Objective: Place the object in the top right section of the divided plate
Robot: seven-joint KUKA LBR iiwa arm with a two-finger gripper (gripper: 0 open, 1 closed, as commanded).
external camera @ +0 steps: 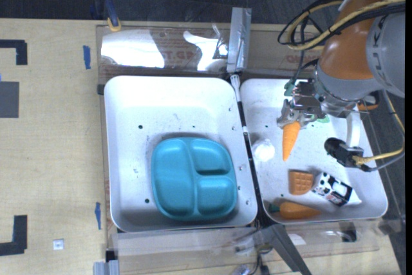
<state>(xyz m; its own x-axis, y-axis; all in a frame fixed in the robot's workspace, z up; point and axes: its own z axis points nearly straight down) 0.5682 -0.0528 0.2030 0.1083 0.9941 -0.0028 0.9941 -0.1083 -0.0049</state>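
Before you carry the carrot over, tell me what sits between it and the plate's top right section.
The carrot hangs at the gripper above the right bin. Between it and the blue divided plate in the left bin stand the two bins' adjoining rims. A white ball lies beside them.

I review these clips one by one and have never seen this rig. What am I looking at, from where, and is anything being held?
One fixed camera looks down at a slant on a bench with two shallow white bins. The grey and orange robot arm reaches in from the right. Its gripper holds a toy carrot, thick end up between its fingers, over the right bin. That bin also has a white ball, an orange waffle-like square, a black-and-white toy and a second carrot. The left bin holds a blue divided plate.
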